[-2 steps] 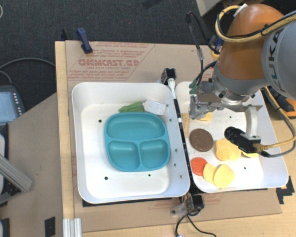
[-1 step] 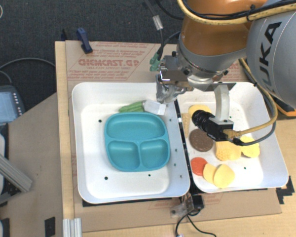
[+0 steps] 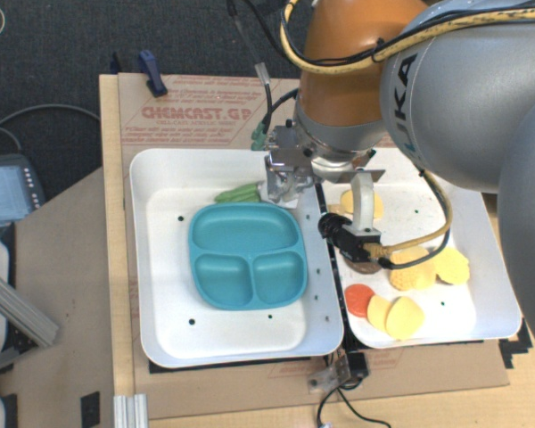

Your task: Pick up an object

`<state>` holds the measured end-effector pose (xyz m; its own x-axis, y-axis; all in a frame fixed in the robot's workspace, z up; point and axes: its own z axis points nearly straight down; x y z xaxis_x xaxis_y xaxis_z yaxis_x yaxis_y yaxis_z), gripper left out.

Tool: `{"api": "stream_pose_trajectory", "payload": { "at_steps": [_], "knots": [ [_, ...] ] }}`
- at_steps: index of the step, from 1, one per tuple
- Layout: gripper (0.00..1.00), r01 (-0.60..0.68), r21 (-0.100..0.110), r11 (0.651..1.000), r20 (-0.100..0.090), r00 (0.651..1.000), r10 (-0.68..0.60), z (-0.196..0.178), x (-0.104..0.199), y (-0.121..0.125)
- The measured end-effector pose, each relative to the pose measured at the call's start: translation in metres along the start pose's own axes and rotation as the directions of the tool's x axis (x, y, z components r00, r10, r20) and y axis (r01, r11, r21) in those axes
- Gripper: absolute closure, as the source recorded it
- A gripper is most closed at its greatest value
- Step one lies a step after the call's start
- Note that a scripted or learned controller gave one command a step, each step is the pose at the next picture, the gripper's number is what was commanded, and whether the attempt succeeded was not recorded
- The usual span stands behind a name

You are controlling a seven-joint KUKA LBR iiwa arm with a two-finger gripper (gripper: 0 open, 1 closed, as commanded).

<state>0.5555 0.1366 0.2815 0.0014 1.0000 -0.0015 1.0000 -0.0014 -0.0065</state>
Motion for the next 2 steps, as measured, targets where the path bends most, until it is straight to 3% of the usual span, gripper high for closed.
{"api": "stream_pose_trajectory", "payload": {
  "at_steps": [1,2],
  "knots": [
    [1.0,0.009,0.006,1.0,-0.001,1.0,-0.009,0.105,0.093,-0.067],
    [1.0,0.0,-0.005,1.0,0.001,1.0,0.0,0.186,0.086,0.025]
  ]
}}
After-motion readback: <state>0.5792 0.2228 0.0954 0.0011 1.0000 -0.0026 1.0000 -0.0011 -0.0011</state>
